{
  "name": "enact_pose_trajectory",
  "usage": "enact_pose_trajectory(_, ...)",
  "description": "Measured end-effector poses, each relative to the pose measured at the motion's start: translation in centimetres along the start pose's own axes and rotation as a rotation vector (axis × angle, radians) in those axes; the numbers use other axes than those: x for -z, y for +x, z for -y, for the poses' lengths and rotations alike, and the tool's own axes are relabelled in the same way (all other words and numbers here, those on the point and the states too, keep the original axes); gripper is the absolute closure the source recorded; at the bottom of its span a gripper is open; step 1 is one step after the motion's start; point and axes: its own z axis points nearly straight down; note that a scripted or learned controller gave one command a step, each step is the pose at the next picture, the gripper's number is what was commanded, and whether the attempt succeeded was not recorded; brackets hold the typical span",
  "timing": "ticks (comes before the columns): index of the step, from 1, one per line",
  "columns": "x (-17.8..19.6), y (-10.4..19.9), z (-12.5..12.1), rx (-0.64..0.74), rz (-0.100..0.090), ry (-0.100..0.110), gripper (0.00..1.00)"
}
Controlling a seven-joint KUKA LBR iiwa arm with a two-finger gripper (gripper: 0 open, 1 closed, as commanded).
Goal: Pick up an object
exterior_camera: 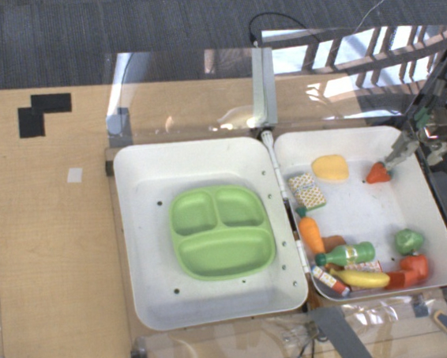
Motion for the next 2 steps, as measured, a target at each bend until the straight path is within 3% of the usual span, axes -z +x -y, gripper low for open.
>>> enact_pose_trajectory(1, -10.6, 4.7, -2.7, -0.294, -0.001, 0.001, 0.0)
enact_pose_trajectory(2, -15.8, 10.8, -5.9, -0.121, 0.002, -0.019, 0.0)
